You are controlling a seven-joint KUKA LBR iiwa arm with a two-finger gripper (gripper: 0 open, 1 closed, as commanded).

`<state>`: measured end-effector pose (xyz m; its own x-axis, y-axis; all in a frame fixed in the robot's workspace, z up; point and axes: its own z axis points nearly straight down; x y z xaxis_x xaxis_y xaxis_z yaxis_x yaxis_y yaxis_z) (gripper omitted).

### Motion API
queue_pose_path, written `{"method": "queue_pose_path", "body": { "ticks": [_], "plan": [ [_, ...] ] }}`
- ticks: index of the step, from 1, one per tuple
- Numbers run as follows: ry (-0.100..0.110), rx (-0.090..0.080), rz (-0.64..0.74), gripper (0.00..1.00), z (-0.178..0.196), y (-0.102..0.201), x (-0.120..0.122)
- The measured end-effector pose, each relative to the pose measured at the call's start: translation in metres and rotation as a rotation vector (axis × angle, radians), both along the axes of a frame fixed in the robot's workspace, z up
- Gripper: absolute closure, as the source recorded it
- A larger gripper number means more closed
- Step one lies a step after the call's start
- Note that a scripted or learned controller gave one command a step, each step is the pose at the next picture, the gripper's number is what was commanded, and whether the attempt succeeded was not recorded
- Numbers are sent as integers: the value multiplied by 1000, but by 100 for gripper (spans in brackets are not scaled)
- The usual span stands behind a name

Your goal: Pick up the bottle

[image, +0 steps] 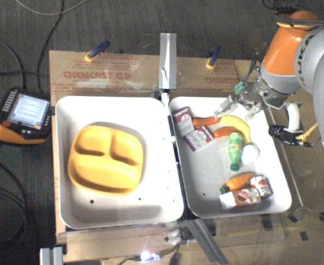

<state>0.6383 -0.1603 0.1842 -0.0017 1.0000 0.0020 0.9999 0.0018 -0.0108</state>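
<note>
- Two white bins side by side on a cardboard-topped bench; going L to R.
- Far L, off the bench: pendant (22,115) w/ lit screen and orange rim, well apart from the fingers.
- L bin (68,203): holds a yellow tray (106,158), three compartments, lying flat; well to the L of the fingers.
- Back edge: two blue/yellow clamps (97,50) on the cardboard, and a metal post (168,59) standing between the bins.
- R bin (206,175): cartons (190,128) (purple/red) near its back L part, L of the fingers and a bit nearer the camera.
- Orange carrot-like piece (223,131) just R of the cartons, touching a banana (240,126); both just below the fingertips.
- Bottle (235,149): green, lying down in the R bin, cap end toward the bin front, next to a white round item (250,153) on its R. It sits nearer the camera than the fingers, just past the banana, not touched.
- Front R of bin: small carrot (238,182) resting against a red/white pack (250,193), well apart from the fingers.
- Gripper (236,104): over the back edge of the R bin, above the banana; finger spread – can't tell, too cluttered. Nothing seen held.
- Arm (286,48), orange band, comes in from the R.
</note>
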Motion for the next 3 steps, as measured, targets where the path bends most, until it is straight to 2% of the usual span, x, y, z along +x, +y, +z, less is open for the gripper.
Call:
{"method": "queue_pose_path", "body": {
  "ticks": [1,2,3],
  "plan": [
    [-2,3,125,0,-81,-52,-59],
    [-26,-9,-37,0,-95,-5,-92],
    [-18,-6,-38,100,-89,-5,-93]
  ]
}}
